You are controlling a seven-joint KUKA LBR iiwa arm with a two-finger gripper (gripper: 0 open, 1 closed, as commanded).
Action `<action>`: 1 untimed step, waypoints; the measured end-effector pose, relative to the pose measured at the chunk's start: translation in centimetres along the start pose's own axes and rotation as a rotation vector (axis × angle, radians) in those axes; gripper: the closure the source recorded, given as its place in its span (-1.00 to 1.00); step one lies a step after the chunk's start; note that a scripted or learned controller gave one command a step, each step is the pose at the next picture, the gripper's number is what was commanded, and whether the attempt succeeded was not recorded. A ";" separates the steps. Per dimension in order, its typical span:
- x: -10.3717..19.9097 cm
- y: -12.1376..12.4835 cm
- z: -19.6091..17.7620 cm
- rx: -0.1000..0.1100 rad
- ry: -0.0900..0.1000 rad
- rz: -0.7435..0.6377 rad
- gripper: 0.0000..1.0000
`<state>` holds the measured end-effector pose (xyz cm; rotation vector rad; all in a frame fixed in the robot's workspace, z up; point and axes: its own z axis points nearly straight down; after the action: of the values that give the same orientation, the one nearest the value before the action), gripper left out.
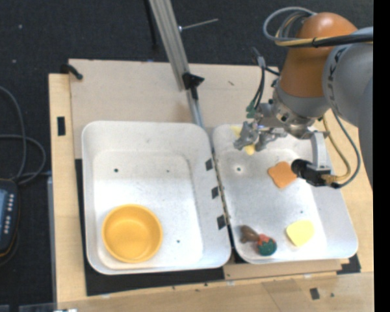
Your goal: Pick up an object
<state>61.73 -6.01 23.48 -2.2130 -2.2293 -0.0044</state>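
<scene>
The gripper (252,139), its grip impossible to judge, hovers by a small yellow piece (249,149) and could nudge it away.

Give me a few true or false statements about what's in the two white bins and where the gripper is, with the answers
1. A yellow bowl sits in the left bin. True.
2. The orange flat piece lies in the left bin. False: it lies in the right bin.
3. The gripper is over the far end of the right bin. True.
4. The pale yellow piece touches the orange flat piece. False: they lie apart.
5. The yellow bowl is tipped on its side. False: it sits upright, opening up.
</scene>
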 end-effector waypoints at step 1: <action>4.8 -0.1 -1.2 -0.001 0.000 0.000 1.00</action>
<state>61.62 -1.19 24.68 -2.2136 -2.2304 -0.0051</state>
